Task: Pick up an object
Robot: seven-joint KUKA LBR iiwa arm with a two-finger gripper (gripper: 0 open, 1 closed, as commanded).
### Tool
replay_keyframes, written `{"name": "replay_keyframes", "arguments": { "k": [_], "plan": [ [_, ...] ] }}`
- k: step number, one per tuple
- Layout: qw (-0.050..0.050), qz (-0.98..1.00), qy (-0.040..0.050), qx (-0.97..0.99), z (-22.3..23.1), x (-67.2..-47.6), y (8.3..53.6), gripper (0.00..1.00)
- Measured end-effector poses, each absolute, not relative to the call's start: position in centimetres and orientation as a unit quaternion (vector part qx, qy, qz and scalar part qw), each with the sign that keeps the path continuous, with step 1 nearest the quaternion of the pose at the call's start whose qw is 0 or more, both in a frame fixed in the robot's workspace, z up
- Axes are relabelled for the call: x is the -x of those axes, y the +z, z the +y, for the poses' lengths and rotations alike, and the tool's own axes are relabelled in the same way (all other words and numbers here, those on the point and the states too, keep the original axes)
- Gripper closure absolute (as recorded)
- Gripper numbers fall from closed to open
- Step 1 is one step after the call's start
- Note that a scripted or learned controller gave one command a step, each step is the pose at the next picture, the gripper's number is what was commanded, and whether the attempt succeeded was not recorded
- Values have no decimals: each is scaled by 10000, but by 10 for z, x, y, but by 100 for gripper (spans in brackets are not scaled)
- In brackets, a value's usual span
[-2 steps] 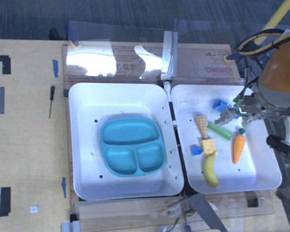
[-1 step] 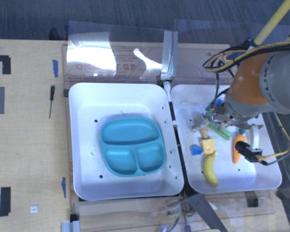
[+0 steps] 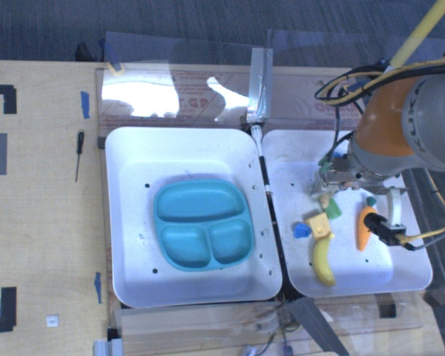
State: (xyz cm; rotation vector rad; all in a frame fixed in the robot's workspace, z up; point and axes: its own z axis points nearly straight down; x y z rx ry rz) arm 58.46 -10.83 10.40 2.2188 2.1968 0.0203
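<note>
In the right bin lie a yellow banana, a yellow block, a small blue piece, a green piece and an orange carrot with a green top. My gripper hangs low over the upper middle of this bin, just above the green piece and the yellow block. The wrist covers much of it. Nothing is seen held in it.
The left bin holds a blue divided plate. A clear panel and a metal post stand behind the bins. A thin dark tool lies on the wooden bench at the left.
</note>
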Motion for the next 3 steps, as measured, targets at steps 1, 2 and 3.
{"name": "replay_keyframes", "arguments": {
  "k": [1, 2, 3],
  "plan": [
    [24, 7140, 16, -7001, -121, -611, 139, 100],
    [32, 7144, 24, -6997, -120, -611, 149, 100],
    [43, 7420, 47, -6703, -60, -622, 249, 100]
  ]
}}
